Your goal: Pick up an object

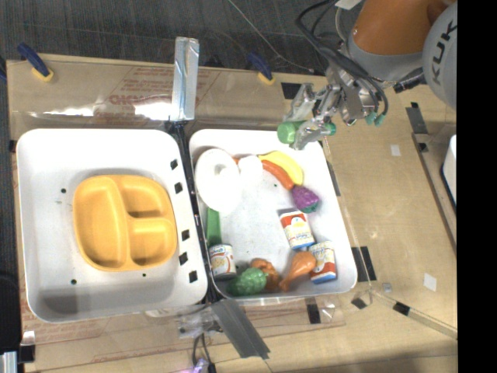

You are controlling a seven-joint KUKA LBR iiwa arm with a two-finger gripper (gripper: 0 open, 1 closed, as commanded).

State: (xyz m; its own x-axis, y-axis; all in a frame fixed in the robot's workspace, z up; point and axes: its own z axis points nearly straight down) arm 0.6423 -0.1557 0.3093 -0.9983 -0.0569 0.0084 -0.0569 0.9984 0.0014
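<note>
Two white bins sit side by side on the bench; the left bin (31, 208) holds a yellow divided tray (124, 220). Above the far edge of the right bin (342, 231), the gripper (307, 127) grasps a small green object (287, 133) between its fingers.

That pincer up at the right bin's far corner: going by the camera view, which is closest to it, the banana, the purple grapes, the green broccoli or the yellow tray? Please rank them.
Starting from the pincer:
1. Banana, at the right bin's far end, just below it.
2. Purple grapes, along that bin's right wall.
3. Green broccoli, in the near end of that bin.
4. Yellow tray, away in the left bin.
</note>
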